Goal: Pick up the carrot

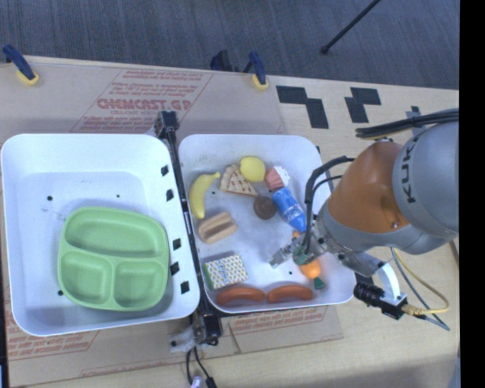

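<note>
The carrot [311, 270] is looking like a short orange stub with a bit of green at its top end, smooth and plasticky like toy food, and it's sitting on the floor of the right bin [196, 148] right under and touching the tip of the gripper [297, 253], near the bin's front right corner. The gripper is hanging low into that bin off the grey arm [424, 188] with its glossy orange band [370, 192], but the tip is a dark tangle from this angle, so I can't tell how wide it's standing or whether it's got anything. Just up from the gripper a blue and white bottle [287, 205] is lying at a slant, with a round brown ball-ish thing [264, 208] beside it. Farther off on the gripper's far side a curved yellow banana [200, 192], a waffle-textured wedge [238, 183], a round yellow lemon [252, 169], a hot dog bun [217, 226] and a patterned rectangular packet [225, 270] are lying around. Two shiny reddish sausages [265, 294] are resting end to end along the front wall, just below the gripper. Well away in the left bin [16, 168], a matte green divided plate [113, 259] with rounded corners is sitting flat.
</note>
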Available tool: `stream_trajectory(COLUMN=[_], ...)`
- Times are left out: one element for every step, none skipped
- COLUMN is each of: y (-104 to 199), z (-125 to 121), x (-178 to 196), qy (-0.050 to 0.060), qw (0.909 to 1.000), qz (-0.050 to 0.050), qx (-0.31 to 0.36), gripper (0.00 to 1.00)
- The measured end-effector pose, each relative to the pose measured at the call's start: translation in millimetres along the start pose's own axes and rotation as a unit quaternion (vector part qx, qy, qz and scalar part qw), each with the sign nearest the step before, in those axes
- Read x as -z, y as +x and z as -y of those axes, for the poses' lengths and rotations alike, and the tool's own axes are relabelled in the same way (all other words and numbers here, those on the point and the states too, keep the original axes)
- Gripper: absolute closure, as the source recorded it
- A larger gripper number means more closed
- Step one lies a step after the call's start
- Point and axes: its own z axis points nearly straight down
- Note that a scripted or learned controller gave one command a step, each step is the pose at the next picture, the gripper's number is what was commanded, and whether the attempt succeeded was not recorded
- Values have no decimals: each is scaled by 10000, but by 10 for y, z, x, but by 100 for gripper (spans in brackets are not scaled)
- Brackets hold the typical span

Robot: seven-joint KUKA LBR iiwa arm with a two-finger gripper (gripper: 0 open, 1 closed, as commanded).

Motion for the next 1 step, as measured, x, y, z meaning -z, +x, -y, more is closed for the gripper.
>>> stream_trajectory(y=[18], z=[-137], x=[867], qy=[-12], qw=[9982], qz=[21], qx=[602], gripper=[100])
